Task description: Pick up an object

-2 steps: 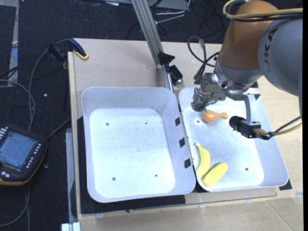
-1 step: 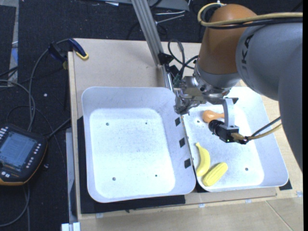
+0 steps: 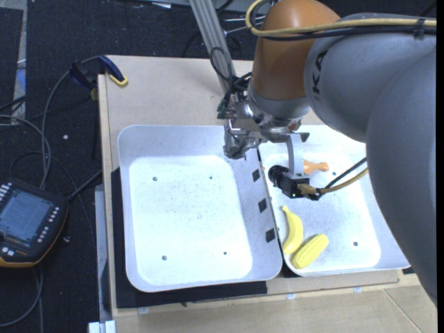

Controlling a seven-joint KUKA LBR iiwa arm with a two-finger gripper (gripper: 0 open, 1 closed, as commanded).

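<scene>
In the right bin (image 3: 361, 217), a yellow banana (image 3: 291, 227) lies near the front left corner. A yellow corn cob (image 3: 310, 250) rests against its lower end. A small orange piece (image 3: 317, 166) lies farther back, partly hidden by the arm's wrist. My gripper (image 3: 236, 148) hangs low over the back end of the ridge between the two bins, well behind the banana and the corn. Nothing shows in its grasp. The grey arm and its orange band cover the back right part of the right bin.
The left bin (image 3: 139, 186) is a shallow white tray beside the gripper. A black cable fitting (image 3: 288, 180) hangs from the wrist over the right bin. A blue and yellow clamp (image 3: 107, 71) sits at the bench's back left corner, and a teach pendant (image 3: 24, 220) lies off the bench.
</scene>
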